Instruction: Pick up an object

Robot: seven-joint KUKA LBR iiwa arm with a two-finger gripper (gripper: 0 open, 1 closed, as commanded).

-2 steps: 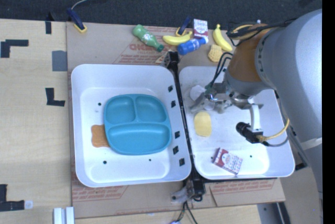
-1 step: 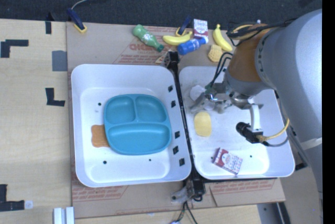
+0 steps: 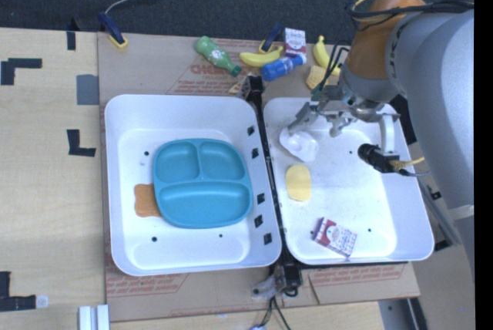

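My gripper [image 3: 318, 122] hangs over the far left part of the right bin [image 3: 400, 236], fingers spread open with nothing between them. Just below its left finger lies a white crumpled object [image 3: 299, 143]. A pale yellow rounded object [image 3: 298, 183] sits a little nearer the front. A red and white packet [image 3: 334, 237] lies near the front wall of the right bin. In the left bin [image 3: 123, 166] rests a blue divided plate [image 3: 202, 182], with an orange piece [image 3: 142, 200] poking out from under its left edge.
Behind the bins lie a green bottle [image 3: 216, 55], a banana [image 3: 259, 57], a blue bottle [image 3: 279, 69], a small carton [image 3: 295, 39] and another yellow fruit [image 3: 320, 51]. The arm's grey body [image 3: 431, 66] covers the right bin's far right side.
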